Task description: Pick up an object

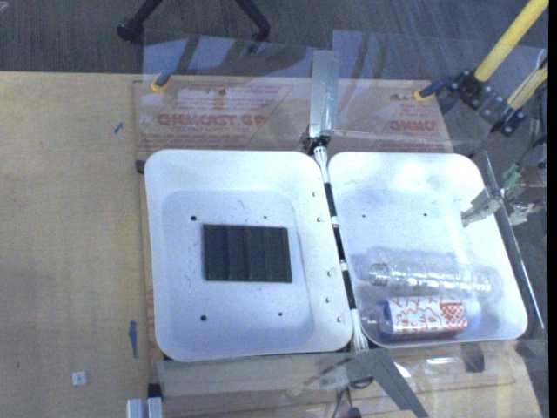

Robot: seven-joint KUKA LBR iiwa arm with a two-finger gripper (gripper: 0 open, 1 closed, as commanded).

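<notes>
Bench: pale wooden tabletop (pixel 61 233) carrying 2 shallow white bins side by side, clear panels standing along their far edge, dark floor beyond.
Left bin (pixel 165 190): holds 1 dark ribbed rectangular pad (pixel 248 253), flat on the bin floor near its centre, well apart from every wall.
Right bin (pixel 392 181): holds 2 items, both along its near edge; far half bare.
Item 1: clear plastic bottle (pixel 431 279), on its side, lying lengthwise across the bin.
Item 2: red-and-white printed packet or can (pixel 424 314), lying in the near-right corner just beside the bottle, parallel to it; whether they touch, cannot tell.
Placement note: both likely rolled or slid down to the sloped near wall, judging by how they crowd it.
Gripper (pixel 487 205): thin metallic parts at the right bin's right edge, above the rim; finger state cannot be told; nothing seen between them.
Task status: nothing lifted yet; bottle and packet are the nearest candidates.
</notes>
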